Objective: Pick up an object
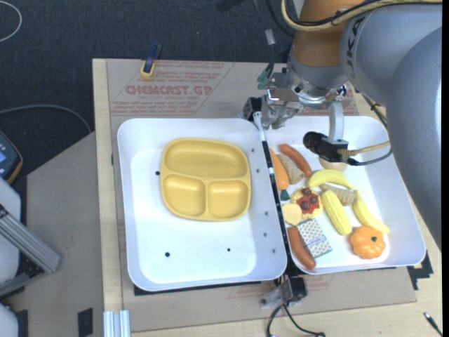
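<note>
Gripper (270,111) sits upper centre over the divider between bins, finger state can't tell, likely staging above the toy food pile (326,202) heaped centre-right in the right bin (400,188).

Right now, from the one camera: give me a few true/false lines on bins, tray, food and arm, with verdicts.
1. The yellow tray lies in the left bin. True.
2. The tray holds a banana. False: its compartments show no food; the banana is in the right bin.
3. The small pumpkin sits near the right bin's front right corner. True.
4. The corn lies in the left bin. False: it lies in the right bin, beside the banana.
5. The arm's wrist hangs over the back left part of the right bin. True.
6. A sausage rests on the tray. False: it lies in the right bin, near the divide.
</note>
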`<state>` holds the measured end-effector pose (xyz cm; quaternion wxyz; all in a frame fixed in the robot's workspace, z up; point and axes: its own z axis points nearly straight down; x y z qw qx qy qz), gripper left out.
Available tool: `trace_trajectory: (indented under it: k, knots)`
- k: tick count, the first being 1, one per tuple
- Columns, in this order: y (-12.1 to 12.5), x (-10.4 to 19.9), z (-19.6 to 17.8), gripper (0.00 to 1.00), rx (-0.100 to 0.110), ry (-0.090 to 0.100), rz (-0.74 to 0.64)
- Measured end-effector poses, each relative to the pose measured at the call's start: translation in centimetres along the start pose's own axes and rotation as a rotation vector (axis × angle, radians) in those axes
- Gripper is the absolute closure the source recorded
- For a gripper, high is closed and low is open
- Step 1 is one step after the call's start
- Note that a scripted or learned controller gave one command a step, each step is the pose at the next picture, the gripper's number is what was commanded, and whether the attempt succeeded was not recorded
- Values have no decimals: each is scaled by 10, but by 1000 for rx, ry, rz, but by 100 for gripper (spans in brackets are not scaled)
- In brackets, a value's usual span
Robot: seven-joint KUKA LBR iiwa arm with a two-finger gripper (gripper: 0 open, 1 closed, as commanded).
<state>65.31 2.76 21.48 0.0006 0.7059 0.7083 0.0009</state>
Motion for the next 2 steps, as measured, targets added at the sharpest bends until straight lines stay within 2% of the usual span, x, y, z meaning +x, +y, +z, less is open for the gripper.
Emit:
trace_trajectory:
  k: [1,2]
  knots:
    - [-7,-6,-18,100,-2,0,4]
    - [-8,-9,-11,100,4,-1,4]
